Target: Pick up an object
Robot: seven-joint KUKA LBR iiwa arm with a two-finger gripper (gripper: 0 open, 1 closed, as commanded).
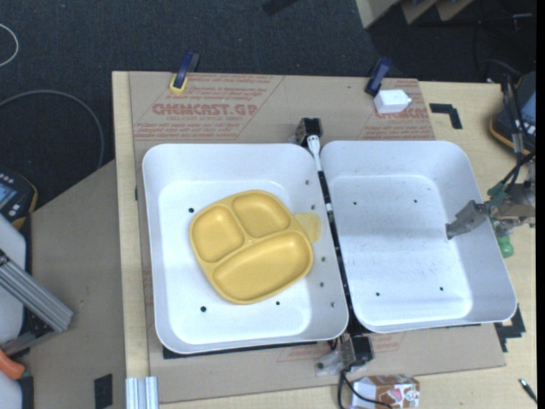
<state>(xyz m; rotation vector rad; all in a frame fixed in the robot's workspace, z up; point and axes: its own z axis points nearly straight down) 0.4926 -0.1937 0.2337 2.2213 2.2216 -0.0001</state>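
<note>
Meanwhile, yellow divided plate (250,246) lies in left bin (162,228); fingers (464,221) over right bin (400,228), state unclear.

Dark carpet floor (85,24) around cardboard-topped bench (255,100).

**Right bin floor open; left bin mostly taken up**

The shallow white right-hand bin (400,305) has a bare floor across its middle and left side. Only the grey two-finger gripper (461,222) reaches over its right rim. The shallow white left-hand bin (166,254) is largely filled by a yellow three-compartment plastic plate (251,245) lying flat at its centre; narrow strips of floor remain along the left and near walls. A black clamp (309,131) stands at the bins' shared far edge on the cardboard-topped bench (255,105).
</note>
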